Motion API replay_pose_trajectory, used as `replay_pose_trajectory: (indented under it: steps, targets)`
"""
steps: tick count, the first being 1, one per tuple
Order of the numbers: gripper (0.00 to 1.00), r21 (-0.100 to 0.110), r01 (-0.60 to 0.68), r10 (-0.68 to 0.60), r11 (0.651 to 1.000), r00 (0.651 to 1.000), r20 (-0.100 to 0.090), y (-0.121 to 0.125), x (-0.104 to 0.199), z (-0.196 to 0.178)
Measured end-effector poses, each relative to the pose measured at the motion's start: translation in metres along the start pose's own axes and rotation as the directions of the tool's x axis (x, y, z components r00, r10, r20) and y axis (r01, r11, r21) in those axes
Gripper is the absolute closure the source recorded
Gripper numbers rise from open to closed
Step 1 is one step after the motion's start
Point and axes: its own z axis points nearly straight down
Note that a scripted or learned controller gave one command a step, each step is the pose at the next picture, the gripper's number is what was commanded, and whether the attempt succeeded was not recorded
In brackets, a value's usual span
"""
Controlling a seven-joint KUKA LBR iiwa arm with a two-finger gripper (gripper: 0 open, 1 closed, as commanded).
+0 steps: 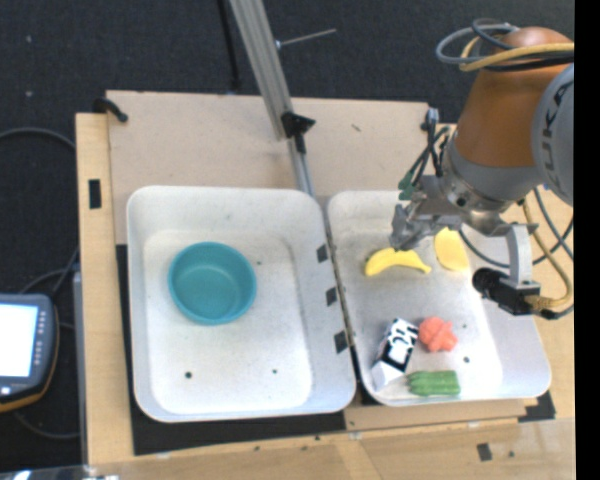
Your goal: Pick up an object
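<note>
While the arm reaches in from the right, its gripper (408, 230) hangs low in the right bin (525, 368), just above the banana (397, 263); I cannot tell its state. A yellow lump (451, 249) lies beside it. Lower sit a red toy (438, 334), a green one (433, 383) and a black-and-white block (398, 342). The left bin (290, 368) holds a teal bowl (212, 282).

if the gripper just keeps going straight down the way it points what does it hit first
Most likely the yellow banana: the gripper hangs right above its upper edge in the right bin. Height is hard to judge from this slanted view, so it could land just beside it.
</note>
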Motion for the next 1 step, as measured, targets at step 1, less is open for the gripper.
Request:
replay_pose_trajectory:
  steps: [1]
  targets:
    - [1.00, -0.001, 0.001, -0.001, 1.000, 1.000, 0.000, 0.0067, 0.0551, 0.0028]
